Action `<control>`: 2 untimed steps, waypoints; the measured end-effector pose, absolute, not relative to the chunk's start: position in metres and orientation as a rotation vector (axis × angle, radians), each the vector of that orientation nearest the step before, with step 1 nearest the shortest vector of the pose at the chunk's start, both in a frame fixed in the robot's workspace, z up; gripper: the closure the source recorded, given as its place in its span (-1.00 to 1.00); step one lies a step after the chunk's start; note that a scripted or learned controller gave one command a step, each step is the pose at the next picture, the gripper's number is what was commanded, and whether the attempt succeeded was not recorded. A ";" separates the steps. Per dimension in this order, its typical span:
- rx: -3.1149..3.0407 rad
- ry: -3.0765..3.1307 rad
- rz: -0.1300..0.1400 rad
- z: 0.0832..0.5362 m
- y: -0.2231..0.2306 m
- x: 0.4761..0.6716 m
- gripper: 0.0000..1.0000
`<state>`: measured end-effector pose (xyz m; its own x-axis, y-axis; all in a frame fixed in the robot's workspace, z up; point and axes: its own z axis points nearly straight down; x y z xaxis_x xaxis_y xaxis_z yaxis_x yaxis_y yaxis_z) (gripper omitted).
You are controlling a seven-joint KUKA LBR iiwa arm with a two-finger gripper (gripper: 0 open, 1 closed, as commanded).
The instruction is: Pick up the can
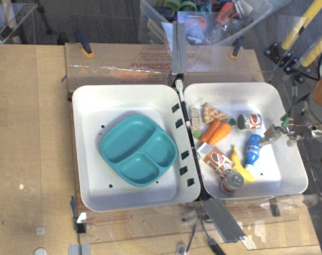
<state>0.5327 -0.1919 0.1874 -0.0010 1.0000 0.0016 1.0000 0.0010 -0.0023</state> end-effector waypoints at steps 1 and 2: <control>-2.176 -2.267 0.000 0.110 -0.195 0.594 -1.00; -2.329 -2.130 -0.010 0.092 -0.159 0.671 -1.00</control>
